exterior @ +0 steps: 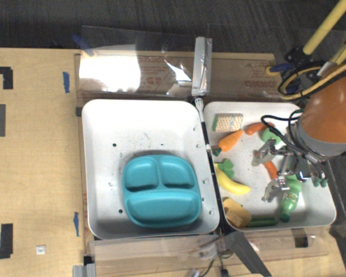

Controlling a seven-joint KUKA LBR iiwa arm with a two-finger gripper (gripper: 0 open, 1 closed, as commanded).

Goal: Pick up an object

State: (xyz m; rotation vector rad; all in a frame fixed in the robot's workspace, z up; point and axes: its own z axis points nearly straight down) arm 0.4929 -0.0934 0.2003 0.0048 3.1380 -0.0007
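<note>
Over the right white bin point(328, 212), reaching in from the right: grey arm point(328, 117) with orange band, end effector point(269, 172) low among the toys. Spread apart, 1 metal tip toward the far side of the bin and 1 toward the near side. In the gap between them, a small orange piece point(270, 169), lying on the bin floor; touching the tips or not, cannot be told. Just beside the near tip, a green bottle point(288, 202). Further left in the same bin: a carrot point(229, 141), a yellow banana point(233, 183), a beige ridged block point(228, 122) near the far wall. In the left white bin point(104, 126), 1 teal divided plate point(160, 189). Both bins side by side on the tabletop point(29, 154).
</note>
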